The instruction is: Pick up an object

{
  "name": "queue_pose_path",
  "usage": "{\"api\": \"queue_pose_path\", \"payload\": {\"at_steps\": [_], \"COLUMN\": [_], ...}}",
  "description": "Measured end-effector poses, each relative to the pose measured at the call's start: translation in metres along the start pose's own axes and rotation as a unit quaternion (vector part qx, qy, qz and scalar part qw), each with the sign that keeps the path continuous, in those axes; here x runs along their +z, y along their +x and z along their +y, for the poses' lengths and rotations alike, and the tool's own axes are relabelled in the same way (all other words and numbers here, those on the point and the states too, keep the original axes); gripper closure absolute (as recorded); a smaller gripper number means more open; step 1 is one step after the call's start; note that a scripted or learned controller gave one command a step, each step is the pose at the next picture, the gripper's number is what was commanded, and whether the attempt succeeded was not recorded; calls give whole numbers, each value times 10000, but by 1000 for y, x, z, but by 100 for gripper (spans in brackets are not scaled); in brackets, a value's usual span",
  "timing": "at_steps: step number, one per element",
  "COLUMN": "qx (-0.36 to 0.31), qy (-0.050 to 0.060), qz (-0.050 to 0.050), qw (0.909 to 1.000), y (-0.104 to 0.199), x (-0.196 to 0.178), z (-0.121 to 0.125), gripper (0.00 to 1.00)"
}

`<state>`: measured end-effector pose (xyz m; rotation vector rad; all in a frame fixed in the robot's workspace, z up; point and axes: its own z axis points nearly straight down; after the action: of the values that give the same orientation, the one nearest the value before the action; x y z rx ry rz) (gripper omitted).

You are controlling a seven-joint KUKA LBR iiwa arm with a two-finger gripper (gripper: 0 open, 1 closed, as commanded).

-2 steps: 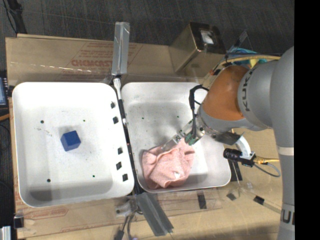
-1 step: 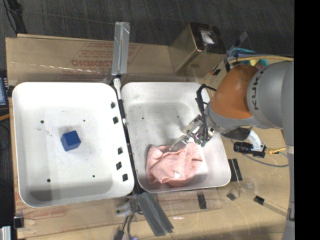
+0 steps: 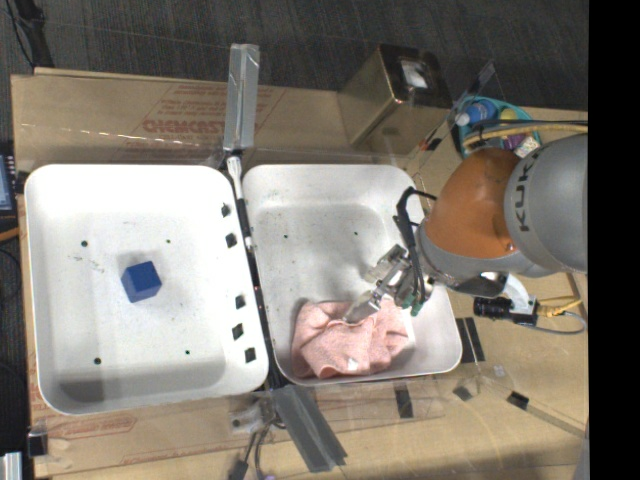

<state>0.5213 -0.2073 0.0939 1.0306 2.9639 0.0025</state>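
Pink cloth (image 3: 350, 339) sits crumpled in the lower part of the right bin (image 3: 320, 203), bunched against the bottom wall, lower centre of the frame. Soft heap with raised folds, so a top-down pinch on a ridge makes sense.

Gripper (image 3: 372, 302) is right at the cloth's upper edge, coming in at a slant from the right side of the frame. The tips look to be touching or just into the fabric. Can't tell whether the fingers are spread or pressed together: tips blur into the cloth, so I can't call it a hold.

Arm (image 3: 480, 218), orange band and grey body, hangs over the bin's right rim, centre right.

Blue cube (image 3: 141, 280) sits alone in the left bin (image 3: 60, 358), centre left, well apart from the gripper. Untouched.

Cardboard-covered counter (image 3: 100, 118) runs along the upper left, with a tan box (image 3: 385, 93) at upper centre, behind the right bin.

My read: the cloth is the target and the grasp is mid-attempt. Risk is fabric slipping out on the lift.
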Motion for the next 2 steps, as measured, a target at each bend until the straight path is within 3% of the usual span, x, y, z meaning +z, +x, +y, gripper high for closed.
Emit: {"api": "queue_pose_path", "payload": {"at_steps": [1,2], "qx": [-1496,-1496], "qy": [10,10], "qz": [21,21], "qw": [9887,9887], "y": [39,39], "x": [2,2], "z": [49,49], "gripper": [0,0]}}
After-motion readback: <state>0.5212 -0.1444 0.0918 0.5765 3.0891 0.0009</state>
